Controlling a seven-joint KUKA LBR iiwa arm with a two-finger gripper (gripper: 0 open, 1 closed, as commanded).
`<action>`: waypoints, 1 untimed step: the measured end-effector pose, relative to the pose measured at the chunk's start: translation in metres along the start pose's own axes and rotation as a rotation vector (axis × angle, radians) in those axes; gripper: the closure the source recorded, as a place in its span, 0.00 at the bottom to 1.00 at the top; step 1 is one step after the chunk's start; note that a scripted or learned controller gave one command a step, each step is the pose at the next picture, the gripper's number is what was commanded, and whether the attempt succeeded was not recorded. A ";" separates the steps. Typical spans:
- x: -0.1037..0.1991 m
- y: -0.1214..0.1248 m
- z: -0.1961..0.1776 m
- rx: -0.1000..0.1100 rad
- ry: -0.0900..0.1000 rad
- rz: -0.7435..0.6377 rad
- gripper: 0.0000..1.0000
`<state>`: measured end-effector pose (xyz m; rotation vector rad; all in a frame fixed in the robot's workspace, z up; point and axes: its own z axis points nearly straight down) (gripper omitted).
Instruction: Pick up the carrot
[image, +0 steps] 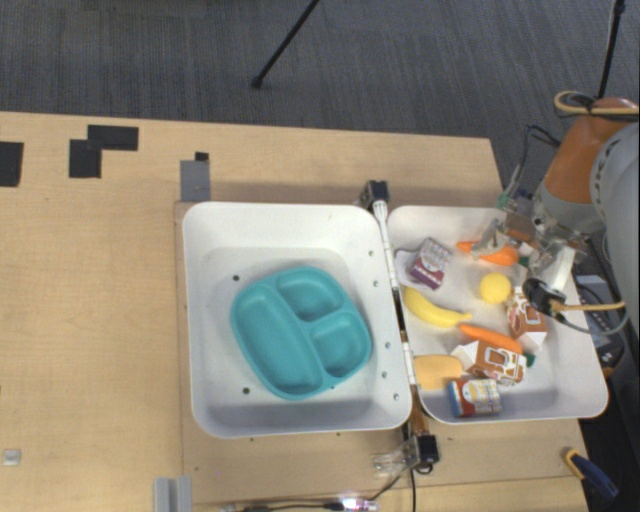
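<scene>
carrot (490, 337) lies in right bin (580, 395), between banana (432, 309) and carton (497, 361). gripper (510, 240) sits near far rim beside small orange piece; grip state: cannot tell. best approach: descend straight, straddle carrot's width, avoid carton.

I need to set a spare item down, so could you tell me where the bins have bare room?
The left bin has bare floor around the teal divided plate, widest along its top and left walls. The right bin is crowded: banana, lemon, carrot and packets fill it, leaving a small patch between banana and lemon.
</scene>
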<state>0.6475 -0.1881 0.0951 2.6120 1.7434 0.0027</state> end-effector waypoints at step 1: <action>0.001 0.001 -0.011 -0.002 0.000 -0.004 1.00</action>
